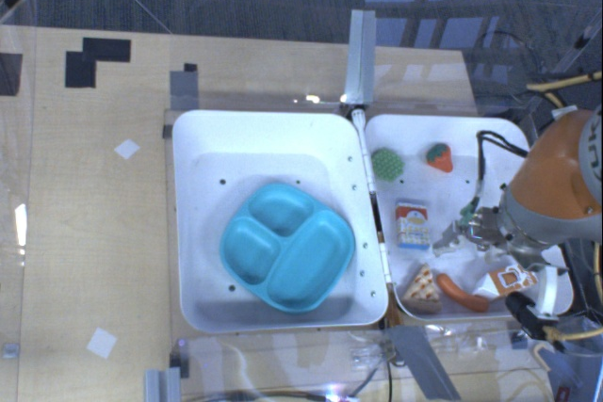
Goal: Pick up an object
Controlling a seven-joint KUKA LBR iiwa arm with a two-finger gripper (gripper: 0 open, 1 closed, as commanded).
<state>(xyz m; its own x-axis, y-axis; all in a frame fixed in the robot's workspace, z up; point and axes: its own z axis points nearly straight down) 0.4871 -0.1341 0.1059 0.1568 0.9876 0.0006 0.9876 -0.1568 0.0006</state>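
Note:
My gripper (464, 235) hangs over the middle of the right bin (490, 125), just right of a small red, white and blue carton (412, 225). Below it lie an orange sausage (462, 294) and a pizza slice (422, 287). A white packet with an orange label (509, 280) lies partly under the arm. Near the bin's far side are a green ball (387, 164) and a red strawberry (438, 157). The view shows nothing held in the gripper.
The left bin (198, 202) holds a blue divided plate (287, 246). A metal divider post (359, 61) stands at the far side between the two bins. Cables run along the right side by the arm.

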